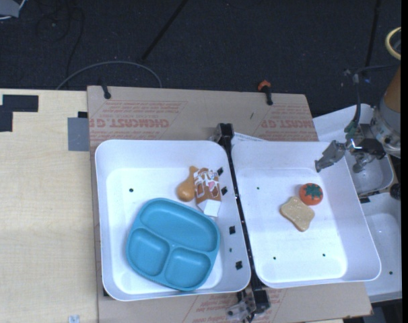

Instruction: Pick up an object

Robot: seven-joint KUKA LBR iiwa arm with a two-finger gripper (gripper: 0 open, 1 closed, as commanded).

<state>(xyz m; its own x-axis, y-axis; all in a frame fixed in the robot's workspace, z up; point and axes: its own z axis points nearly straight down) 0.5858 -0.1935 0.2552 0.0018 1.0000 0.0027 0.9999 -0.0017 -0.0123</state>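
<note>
Camera view looks down on two white bins sitting side by side. The right bin (338,261) has two small things in it. One is a round red toy tomato (311,193) with a green top. Just beside it, at about 7 o'clock, lies a tan piece of toy bread (297,214). The two look like they touch, but it is hard to be sure.

The gripper (330,155) is at about 1 o'clock from the tomato, over the top right edge of the right bin. It is apart from the tomato and the bread. It looks small and dark, so I cannot tell how it is set. Most of the arm (392,106) is cut off at the right side.

The left bin (113,180) holds a big blue plate (172,242) with three parts. At 12 o'clock from the plate sit an orange-brown toy (186,188) and a brown and white thing (207,185). They are too blurry to name. A small white piece (211,208) lies under them, at the plate's edge.
</note>
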